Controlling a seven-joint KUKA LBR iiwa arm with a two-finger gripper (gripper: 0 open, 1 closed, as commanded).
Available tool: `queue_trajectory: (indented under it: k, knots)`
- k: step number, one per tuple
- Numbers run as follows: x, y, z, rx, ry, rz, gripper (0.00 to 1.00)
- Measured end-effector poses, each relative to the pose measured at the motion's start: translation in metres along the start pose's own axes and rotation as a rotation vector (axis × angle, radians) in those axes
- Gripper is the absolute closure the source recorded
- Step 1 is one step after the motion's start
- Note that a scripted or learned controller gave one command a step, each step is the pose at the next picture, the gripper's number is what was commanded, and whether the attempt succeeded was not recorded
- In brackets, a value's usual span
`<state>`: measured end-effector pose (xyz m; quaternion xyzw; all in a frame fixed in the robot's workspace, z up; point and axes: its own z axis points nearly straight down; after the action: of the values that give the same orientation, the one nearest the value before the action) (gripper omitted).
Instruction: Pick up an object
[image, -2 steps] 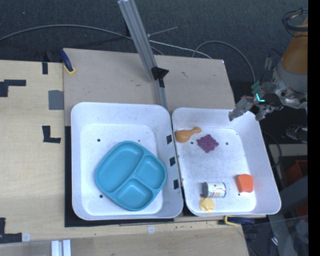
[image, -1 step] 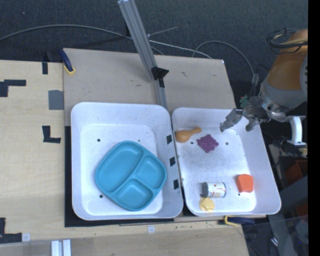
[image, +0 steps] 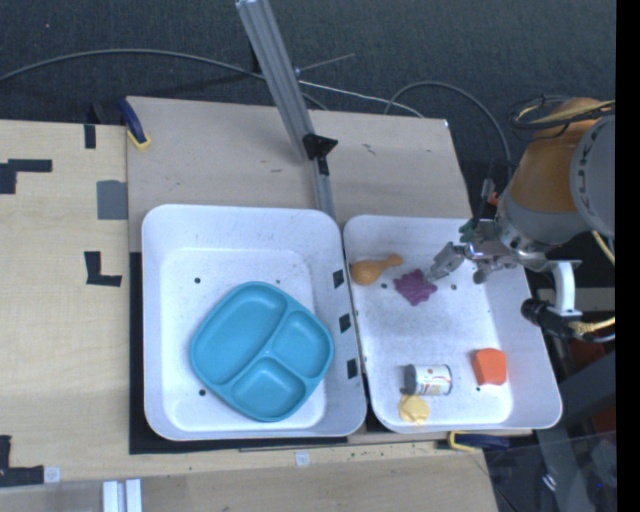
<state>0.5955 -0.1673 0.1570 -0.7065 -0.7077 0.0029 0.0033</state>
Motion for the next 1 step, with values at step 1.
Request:
queue_trajectory:
  k: [1]
  knots:
    - [0.0019,0.0064,0.0473,-0.002,-0.001,-0.001,0.0]
